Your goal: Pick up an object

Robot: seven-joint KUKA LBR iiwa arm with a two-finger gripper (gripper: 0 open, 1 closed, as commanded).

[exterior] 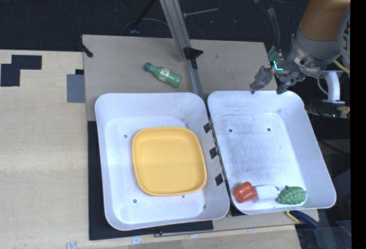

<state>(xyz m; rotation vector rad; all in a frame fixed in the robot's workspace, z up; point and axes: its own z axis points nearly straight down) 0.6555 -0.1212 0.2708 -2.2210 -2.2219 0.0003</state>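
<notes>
Gripper parked at the far rim, pickable items at the near one

The gripper (pixel 270 82) hangs over the far edge of the right bin (pixel 257 145), fingers spread with nothing between them. The red pepper (pixel 245 191), white object (pixel 266 191) and green bumpy object (pixel 291 195) lie well apart from the jaws, in a row along the bin's near wall, straight across the bin floor from them.

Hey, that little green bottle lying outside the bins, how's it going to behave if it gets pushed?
The green bottle lies on its side on the bench, so it would probably roll if nudged across its length. It looks like small plastic, likely light. Its rounded body might slip from the fingers.
</notes>
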